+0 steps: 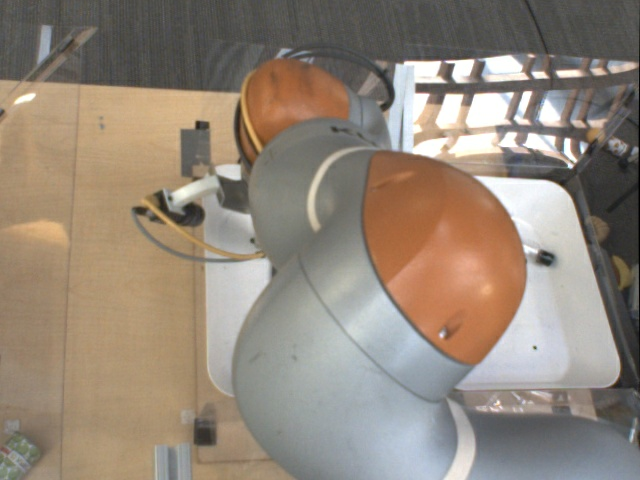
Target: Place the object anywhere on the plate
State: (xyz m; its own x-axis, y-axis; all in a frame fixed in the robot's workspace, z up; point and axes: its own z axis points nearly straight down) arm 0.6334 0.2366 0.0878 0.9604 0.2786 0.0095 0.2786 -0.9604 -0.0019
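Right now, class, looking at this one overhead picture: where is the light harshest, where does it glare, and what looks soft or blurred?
In the camera view, the harshest light is the blown-out patch behind the railing at upper right; a soft sheen lies on the arm's orange cap; the white bin is bright and nearly shadowless; the arm, close to the lens, looks slightly soft and swollen.

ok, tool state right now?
Tool: cannot be told, the arm covers it over the white bin.
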